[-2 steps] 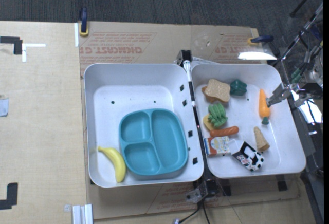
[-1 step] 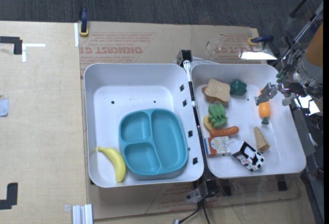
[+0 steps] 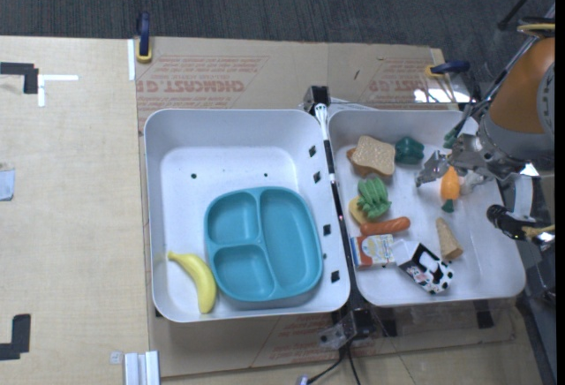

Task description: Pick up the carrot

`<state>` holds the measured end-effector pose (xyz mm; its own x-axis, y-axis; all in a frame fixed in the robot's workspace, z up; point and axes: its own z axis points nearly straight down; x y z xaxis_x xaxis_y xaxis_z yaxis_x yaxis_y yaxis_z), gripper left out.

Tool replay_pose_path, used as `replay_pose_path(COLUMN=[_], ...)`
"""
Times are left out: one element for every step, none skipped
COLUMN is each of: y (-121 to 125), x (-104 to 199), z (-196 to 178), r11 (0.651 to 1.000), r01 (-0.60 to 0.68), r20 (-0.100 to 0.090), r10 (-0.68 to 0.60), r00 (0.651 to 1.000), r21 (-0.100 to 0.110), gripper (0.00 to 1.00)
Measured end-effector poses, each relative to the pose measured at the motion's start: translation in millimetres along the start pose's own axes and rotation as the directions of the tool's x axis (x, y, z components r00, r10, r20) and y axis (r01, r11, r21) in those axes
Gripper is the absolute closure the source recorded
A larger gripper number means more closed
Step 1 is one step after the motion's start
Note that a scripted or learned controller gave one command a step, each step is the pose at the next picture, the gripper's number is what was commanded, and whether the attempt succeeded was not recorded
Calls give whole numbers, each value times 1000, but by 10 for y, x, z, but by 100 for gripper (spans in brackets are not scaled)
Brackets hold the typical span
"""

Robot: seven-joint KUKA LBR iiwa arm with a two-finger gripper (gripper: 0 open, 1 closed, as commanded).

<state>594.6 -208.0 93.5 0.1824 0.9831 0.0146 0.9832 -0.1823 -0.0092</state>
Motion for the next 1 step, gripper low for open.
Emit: replay_pose_path(y=[7], x=[-31], z=[-101], r11=[1000], r01=[6], r20=[10], r10=[-6], r00=[1000], r21=[-3], gripper=[100])
